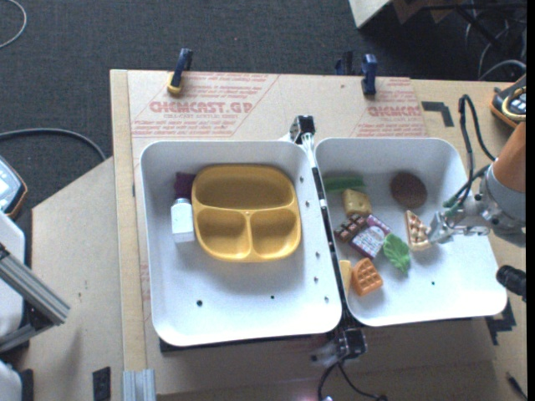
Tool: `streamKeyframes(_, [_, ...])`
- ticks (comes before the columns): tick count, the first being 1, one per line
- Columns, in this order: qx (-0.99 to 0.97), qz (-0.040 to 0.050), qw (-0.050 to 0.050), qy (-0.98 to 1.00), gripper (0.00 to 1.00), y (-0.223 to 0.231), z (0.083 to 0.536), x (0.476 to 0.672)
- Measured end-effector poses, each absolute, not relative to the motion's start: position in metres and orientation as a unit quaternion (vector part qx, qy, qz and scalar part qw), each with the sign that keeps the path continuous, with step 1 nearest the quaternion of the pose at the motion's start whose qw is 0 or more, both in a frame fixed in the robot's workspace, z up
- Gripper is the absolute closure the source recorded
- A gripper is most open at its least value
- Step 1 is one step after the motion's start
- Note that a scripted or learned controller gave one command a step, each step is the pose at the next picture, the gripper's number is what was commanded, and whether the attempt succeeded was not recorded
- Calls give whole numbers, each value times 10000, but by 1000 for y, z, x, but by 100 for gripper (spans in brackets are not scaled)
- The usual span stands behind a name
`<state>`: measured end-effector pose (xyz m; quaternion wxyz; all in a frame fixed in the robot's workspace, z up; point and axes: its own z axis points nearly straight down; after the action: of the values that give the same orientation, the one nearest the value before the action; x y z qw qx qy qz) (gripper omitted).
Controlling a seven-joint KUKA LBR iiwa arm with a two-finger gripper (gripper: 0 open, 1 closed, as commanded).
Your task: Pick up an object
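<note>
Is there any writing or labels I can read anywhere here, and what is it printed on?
"CHEMCAST GP", large red letters, blurred so the reading is approximate: on the brown protective sheet behind the left bin.
The same red logo, cut off and unreadable: on the sheet behind the right bin.
Small red lines above and below each logo: too small to read.
Toy food packets in the right bin, such as the purple one: any print is too blurred.

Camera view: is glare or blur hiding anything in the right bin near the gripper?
Camera view: even, soft light, no hard glare on the shallow white right bin; the metal two-finger gripper looks slightly smeared beside the tan triangular wedge, so its finger state is unclear; the small toy foods read soft.
</note>
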<state>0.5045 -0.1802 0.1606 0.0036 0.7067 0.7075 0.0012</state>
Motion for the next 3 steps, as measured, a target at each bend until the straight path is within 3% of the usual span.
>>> streamKeyframes(2, [7066, 10, 30, 7076, 100, -175, 226, 506])
streamKeyframes(3, [7051, 3, -22, 7091, 100, -122, 216, 504])
